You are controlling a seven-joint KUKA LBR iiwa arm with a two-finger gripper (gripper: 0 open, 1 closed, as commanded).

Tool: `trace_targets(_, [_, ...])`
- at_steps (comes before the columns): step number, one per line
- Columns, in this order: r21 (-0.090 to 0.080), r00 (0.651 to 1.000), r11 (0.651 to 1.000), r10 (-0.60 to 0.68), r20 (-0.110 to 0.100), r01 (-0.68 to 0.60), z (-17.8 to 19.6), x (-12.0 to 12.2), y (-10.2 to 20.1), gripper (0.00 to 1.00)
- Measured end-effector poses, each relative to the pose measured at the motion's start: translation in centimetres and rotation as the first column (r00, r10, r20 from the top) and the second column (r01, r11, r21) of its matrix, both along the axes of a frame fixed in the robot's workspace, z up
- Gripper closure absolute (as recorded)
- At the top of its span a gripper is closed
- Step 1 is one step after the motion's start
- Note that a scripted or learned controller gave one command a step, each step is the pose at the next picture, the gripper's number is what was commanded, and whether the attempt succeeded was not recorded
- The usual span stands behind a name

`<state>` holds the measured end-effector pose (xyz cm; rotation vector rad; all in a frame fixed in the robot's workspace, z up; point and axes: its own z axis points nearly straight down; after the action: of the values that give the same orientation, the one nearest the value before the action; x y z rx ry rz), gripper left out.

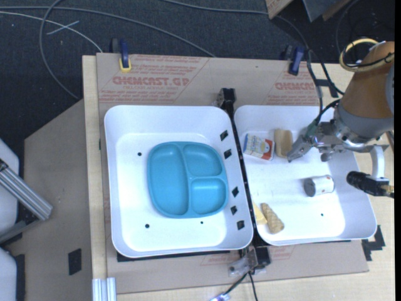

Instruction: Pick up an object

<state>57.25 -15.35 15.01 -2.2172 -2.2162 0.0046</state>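
Fixed overhead slant onto both bins (119,187)

The arm (369,93) is cut off by the right edge of the view, so its upper part is out of sight, and its wrist covers the back right corner of the right bin (351,227). The gripper (299,150) is small and dark against the bin, and whether its fingers are parted cannot be told. Just beside the gripper, the print on a small white and red packet (258,146) is too small to read.
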Motion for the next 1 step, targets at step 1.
trace_targets(1, [0.0, 1.0, 1.0, 0.0, 0.002, 0.0, -4.58, -0.53, 0.74, 0.0])
